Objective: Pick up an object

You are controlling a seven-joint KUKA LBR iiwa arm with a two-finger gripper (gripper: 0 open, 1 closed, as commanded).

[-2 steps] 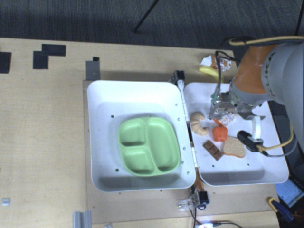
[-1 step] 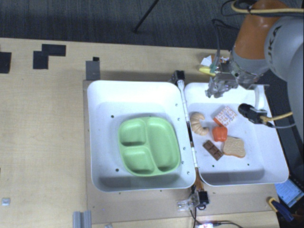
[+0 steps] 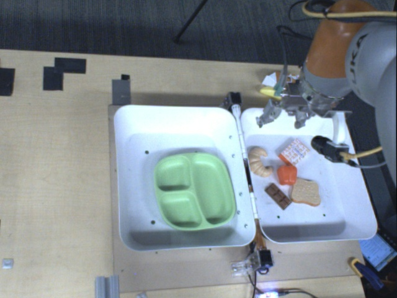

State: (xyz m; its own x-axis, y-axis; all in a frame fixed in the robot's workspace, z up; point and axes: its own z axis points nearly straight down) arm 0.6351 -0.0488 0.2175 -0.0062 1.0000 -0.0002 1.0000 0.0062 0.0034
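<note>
- Looking down from the fixed camera, take the orange piece (image 3: 286, 175) as your landmark. It lies near the middle of the right bin (image 3: 347, 219).
- The pincer (image 3: 282, 120) hangs beyond the orange piece, over the bin's far end. You can see its fingers (image 3: 263, 119) spread wide with nothing between them, and it is well apart from everything in the bin.
- Your candidates for the pick all sit around the orange piece:
- A small packet (image 3: 294, 149) printed in red and white lies just beyond it, touching or nearly touching. The print is too small to read, so you get no brand name.
- A pale croissant (image 3: 257, 161) lies to its left in the view, close to the bin's inner wall.
- A dark brown chocolate bar (image 3: 278, 195) lies flat just nearer the camera than it and slightly left. No lettering can be made out on it.
- A toast slice (image 3: 306, 192) lies nearer the camera and to its right. Whether its edge touches the chocolate bar cannot be told.
- Well to the left of the orange piece, the left bin (image 3: 136, 135) holds a green plate (image 3: 193, 188) with three compartments, resting slightly askew.
- Far to the left and beyond it, black shapes (image 3: 63, 73) lie flat on the wooden desk (image 3: 56, 185). They carry no writing.
</note>
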